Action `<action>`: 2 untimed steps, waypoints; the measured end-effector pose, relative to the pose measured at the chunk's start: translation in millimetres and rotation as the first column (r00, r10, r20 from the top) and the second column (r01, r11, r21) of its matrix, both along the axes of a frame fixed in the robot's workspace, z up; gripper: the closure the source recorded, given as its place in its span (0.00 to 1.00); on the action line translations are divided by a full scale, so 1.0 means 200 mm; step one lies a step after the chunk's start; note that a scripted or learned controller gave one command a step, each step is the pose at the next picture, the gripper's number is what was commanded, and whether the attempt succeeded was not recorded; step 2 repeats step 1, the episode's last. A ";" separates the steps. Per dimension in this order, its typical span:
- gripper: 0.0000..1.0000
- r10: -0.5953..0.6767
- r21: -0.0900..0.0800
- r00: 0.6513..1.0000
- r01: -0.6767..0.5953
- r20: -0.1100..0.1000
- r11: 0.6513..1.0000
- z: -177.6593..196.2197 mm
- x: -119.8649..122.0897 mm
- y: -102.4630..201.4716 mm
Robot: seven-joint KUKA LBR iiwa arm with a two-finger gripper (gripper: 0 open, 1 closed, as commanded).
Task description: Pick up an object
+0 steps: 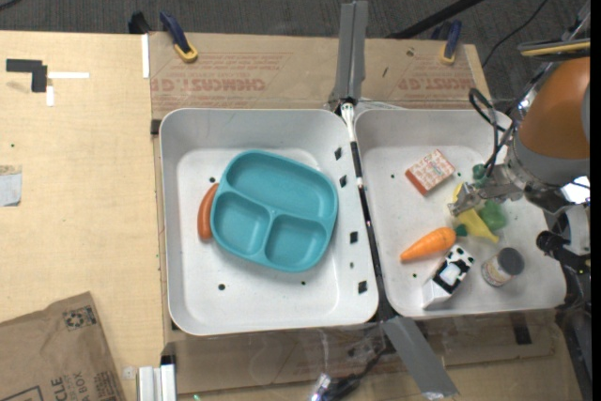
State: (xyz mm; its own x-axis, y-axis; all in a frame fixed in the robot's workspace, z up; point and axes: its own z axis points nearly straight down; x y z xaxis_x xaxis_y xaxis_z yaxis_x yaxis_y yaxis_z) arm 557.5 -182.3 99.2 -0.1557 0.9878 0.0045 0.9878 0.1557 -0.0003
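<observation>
Hovering gripper over yellow-green toy, beside orange carrot

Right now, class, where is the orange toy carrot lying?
In the camera view, the orange toy carrot lies in the right-hand white bin, near its middle, below the small red-and-white box and just above-left of the black-and-white toy.

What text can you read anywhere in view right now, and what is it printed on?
"CHEMCO?T, GE": mirrored red print on the cardboard sheet behind the bins, one letter unclear.
"CLE" and "R BOX": partial words on the cardboard box, bottom left, beside a recycling sign.
Red packet: print too small to read.
</observation>
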 end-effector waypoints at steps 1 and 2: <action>1.00 0.060 -0.005 0.998 -0.060 -0.002 0.998 0.59 0.20 0.39; 1.00 0.060 -0.005 0.998 -0.060 -0.002 0.998 0.59 0.20 0.39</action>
